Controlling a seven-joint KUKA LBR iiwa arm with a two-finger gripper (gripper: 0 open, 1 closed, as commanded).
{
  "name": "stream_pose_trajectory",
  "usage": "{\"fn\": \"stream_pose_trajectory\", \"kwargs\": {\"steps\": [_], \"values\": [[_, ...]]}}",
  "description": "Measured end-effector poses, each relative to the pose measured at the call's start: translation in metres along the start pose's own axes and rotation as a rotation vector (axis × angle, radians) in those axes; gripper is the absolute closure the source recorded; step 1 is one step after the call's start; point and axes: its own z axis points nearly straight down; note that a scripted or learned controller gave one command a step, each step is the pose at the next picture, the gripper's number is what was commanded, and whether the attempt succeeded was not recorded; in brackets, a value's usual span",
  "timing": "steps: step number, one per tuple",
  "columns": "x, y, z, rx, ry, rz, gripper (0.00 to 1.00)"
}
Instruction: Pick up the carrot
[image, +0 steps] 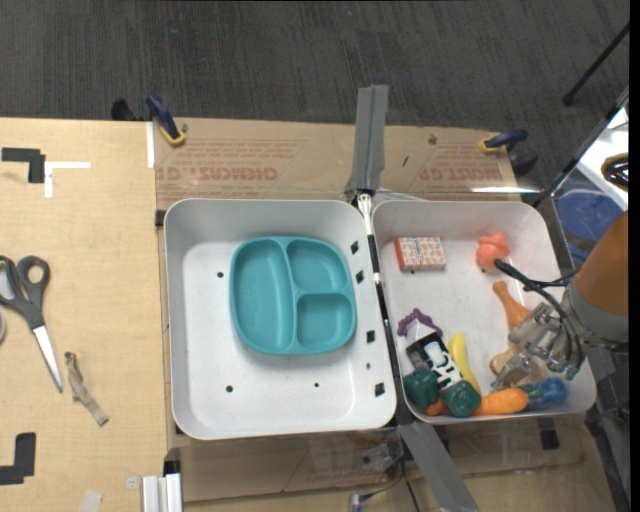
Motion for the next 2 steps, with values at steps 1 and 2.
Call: {"fn": "stream_pose_trajectory", "kwargs": {"steps": [1, 2], "values": [[-0.05, 0.042, -0.001, -0.001, -0.003, -0.453, 0.0], [-0.051, 0.044, -0.011, -0.001, -0.007, -0.457, 1.0]]}}
